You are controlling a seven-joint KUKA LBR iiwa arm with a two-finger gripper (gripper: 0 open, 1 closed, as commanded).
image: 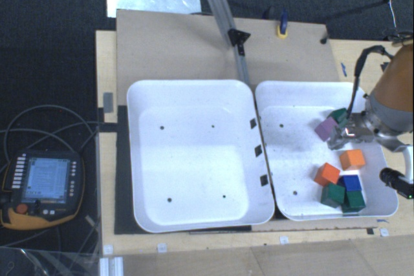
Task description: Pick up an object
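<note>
Reaching in from the right over the right-hand shallow white plastic bin (291, 203), with the two-finger metal gripper (341, 136) low beside a small purple block (325, 128) and a dark green block (338, 117); cannot tell whether open or closed, nor whether anything is held. Judged as the approach-and-grasp step: next calls for closing squarely on one block, then lifting clear of the orange cube (352, 159) and the orange, blue and green pile (341, 187). Bins on a tan board (181, 48) over dark carpet (45, 22), teach pendant (42, 187) at left.

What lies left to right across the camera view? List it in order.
Teach pendant → left bin → right bin → purple block → gripper, low among the blocks.
</note>
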